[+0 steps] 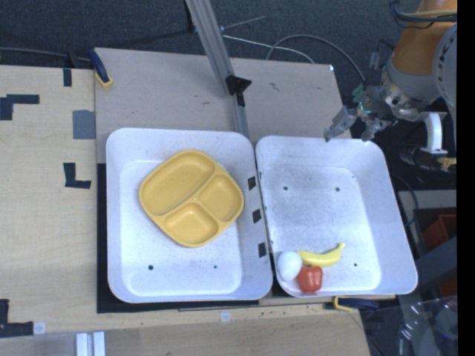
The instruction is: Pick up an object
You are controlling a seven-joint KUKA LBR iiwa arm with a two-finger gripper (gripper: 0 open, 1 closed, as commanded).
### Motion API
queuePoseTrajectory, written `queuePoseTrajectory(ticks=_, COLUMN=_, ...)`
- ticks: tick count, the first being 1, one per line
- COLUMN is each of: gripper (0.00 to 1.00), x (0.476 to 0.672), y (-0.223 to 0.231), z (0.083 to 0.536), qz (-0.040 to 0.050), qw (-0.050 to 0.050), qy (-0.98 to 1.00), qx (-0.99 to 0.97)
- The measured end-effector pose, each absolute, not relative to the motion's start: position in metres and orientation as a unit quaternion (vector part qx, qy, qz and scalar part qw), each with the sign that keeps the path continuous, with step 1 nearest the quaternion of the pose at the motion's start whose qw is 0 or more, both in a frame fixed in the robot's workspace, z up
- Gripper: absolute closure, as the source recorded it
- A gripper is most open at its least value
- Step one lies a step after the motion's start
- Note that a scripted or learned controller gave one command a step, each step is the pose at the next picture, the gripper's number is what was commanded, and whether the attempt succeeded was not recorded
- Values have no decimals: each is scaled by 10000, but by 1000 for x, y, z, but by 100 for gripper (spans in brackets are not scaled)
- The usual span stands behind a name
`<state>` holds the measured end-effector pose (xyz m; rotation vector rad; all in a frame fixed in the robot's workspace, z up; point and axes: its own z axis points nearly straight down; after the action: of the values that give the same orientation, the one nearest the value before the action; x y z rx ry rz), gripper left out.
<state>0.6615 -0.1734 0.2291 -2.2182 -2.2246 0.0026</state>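
- The pincer hangs over the far right corner of the right bin, its two fingers spread a little apart with nothing between them.
- The likely targets sit well apart from the pincer, at the opposite, near edge of that bin — a banana, a white egg touching it, and a red pepper just below the banana.
- Farther off to the pincer's side, in the left bin, lies a yellow divided plate.
- Judging by this, the task is at its approach step — no grasp begun.
- The next move calls for travelling across the bin, lining up over one piece, then descending; the three crowd together, so a clean grip looks tricky.
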Motion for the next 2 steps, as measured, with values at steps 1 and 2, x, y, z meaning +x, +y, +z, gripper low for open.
queuePoseTrajectory(ticks=1, gripper=0, x=661, y=-173, z=229, qz=12, qw=1, qy=-7080, qx=-7062)
queuePoseTrajectory(ticks=2, gripper=0, x=657, y=-163, z=175, qz=23, qw=24, qy=-7077, qx=-7065)
